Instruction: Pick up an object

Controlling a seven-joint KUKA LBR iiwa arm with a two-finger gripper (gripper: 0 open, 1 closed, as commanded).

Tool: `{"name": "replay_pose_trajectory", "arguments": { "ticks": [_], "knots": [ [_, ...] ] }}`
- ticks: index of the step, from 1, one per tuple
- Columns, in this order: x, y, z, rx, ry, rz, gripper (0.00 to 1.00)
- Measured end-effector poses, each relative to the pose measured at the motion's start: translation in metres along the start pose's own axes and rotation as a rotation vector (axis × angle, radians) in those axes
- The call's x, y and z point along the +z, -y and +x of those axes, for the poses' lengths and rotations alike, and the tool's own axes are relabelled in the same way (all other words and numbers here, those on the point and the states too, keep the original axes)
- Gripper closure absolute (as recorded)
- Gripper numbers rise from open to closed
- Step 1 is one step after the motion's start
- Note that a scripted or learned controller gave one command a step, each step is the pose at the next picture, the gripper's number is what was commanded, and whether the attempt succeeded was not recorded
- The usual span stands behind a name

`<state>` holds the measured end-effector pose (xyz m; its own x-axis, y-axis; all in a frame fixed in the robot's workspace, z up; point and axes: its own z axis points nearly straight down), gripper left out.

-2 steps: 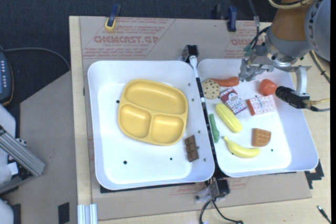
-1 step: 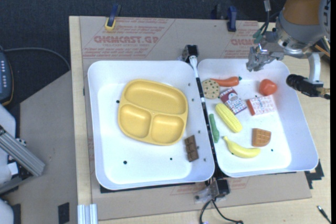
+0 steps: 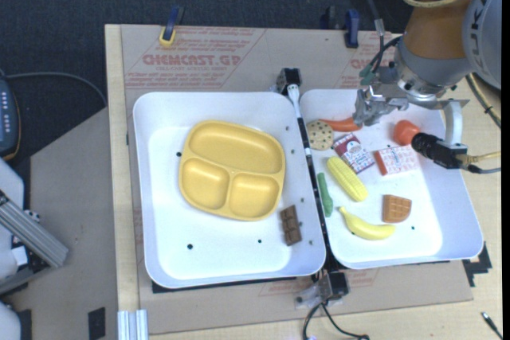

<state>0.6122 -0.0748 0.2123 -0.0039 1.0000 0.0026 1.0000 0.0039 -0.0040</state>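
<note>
- My claw is hanging over the back of the right bin, its tip just above the carrot.
- I cannot tell how my claw is set, and nothing is showing in its grip.
- The carrot is lying flat beside the cookie, near the bin's back left corner.
- Just in front of them, a red packet is leaning against the corn, with a second red packet to its right.
- A tomato is sitting behind that second packet.
- The banana and waffle are lying near the front, and a green pod is running along the left wall.
- In the left bin, a yellow tray is resting with a chocolate bar just off its front right corner.
</note>
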Motion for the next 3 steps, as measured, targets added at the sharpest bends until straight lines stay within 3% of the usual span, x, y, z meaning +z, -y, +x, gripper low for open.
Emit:
{"name": "replay_pose_trajectory", "arguments": {
  "ticks": [2,3],
  "knots": [
    [-0.008,0.052,0.095,-0.001,0.0,0.001,1.0],
    [-0.02,0.087,0.127,0.0,0.0,0.0,1.0]
  ]
}}
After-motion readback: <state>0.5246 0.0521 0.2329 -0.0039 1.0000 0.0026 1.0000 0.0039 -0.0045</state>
